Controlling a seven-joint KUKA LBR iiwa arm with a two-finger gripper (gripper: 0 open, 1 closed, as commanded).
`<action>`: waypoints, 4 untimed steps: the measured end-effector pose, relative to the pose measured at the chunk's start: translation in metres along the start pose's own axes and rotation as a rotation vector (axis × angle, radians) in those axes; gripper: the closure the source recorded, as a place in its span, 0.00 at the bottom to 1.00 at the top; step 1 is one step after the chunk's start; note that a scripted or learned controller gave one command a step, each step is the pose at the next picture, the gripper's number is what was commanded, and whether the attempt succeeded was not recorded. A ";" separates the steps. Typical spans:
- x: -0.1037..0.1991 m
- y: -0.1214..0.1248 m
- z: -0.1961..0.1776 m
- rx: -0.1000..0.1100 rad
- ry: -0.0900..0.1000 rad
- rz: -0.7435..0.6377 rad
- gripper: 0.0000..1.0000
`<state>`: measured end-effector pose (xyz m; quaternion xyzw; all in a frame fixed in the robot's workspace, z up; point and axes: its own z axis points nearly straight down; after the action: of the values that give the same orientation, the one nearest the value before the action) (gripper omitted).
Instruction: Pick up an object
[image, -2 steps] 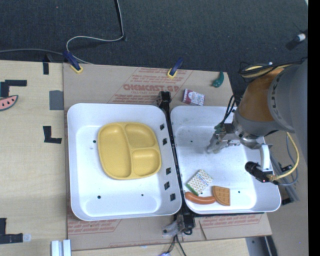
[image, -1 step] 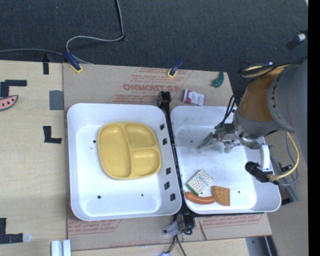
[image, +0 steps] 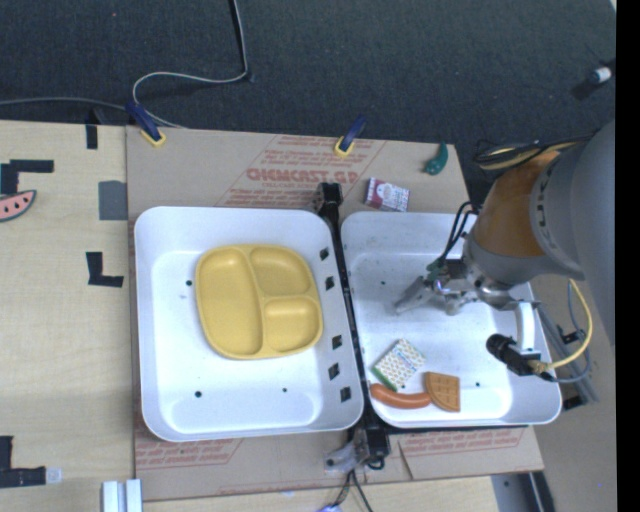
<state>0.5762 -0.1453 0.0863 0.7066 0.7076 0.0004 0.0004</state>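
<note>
Cardboard sheeting (image: 300, 175) with red printed lettering covered the bench under two shallow white bins, and dark carpet lay beyond its far edge. Over the right bin (image: 520, 405) the gripper (image: 412, 297) hung low, its two grey fingers (image: 407, 299) pointing toward the bin's left wall and lying close together with nothing visible between them; at this slant it could not be told whether they were fully closed or slightly parted. Behind the gripper the grey arm (image: 590, 210) with its orange band (image: 510, 215) reached in from the right side.

Nearest the tool, toward the bin's front edge, lay a small patterned white card or packet (image: 399, 363), tilted like a diamond. Just in front of it a red-orange sausage-shaped toy (image: 400, 398) lay along the bin's front wall, and a brown cracker-like piece (image: 442, 391) sat touching or almost touching the sausage's right end. All three rested on the bin floor, apart from the fingers.

Further out, the left bin (image: 170, 400) held a yellow divided plate (image: 259, 300) with three compartments, lying flat near the bin's middle. On the cardboard behind the bins sat a small red-and-white packet (image: 386, 194), with a yellow clip (image: 349, 143) and a small green item (image: 436, 159) near the far edge
</note>
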 end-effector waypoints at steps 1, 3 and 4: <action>-0.001 0.001 -0.010 -0.004 -0.003 0.000 1.00; 0.000 0.001 -0.019 -0.002 -0.001 0.000 1.00; 0.000 0.001 -0.019 -0.002 -0.001 0.000 0.00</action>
<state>0.5766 -0.1452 0.1051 0.7064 0.7078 0.0006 0.0017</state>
